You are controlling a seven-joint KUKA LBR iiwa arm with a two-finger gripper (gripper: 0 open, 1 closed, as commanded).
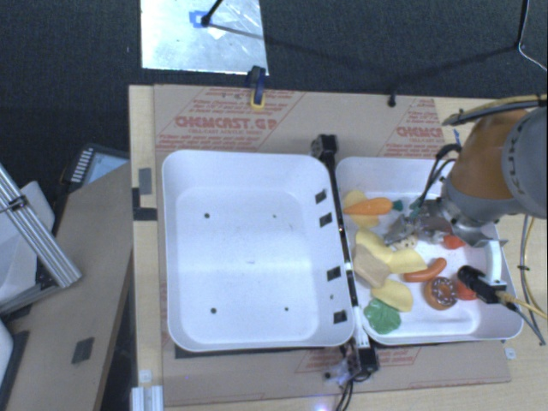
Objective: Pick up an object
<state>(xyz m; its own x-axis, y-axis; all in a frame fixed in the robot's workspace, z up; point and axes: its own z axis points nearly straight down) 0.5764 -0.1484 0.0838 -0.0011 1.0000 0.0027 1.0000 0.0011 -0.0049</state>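
The right white bin (402, 171) holds several toy foods. An orange carrot (370, 205) lies near its back left, and pale yellow pieces (377, 248) sit over a tan block (369, 269). In front of these lie a yellow lemon-like piece (393, 294) and a green piece (383, 318). A red sausage (425, 271), a brown donut (442, 292) and a small red piece (454, 242) lie toward the right. My gripper (401, 231) is down in this bin, just right of the pale yellow pieces and in front of the carrot. Nothing can be seen held in it.
The left white bin (248, 247) sits beside the right one, with a black-clipped divider (336, 221) between them. The grey and orange arm (488, 169) covers the right bin's back right corner. A shiny sheet (204, 22) lies beyond the bench.
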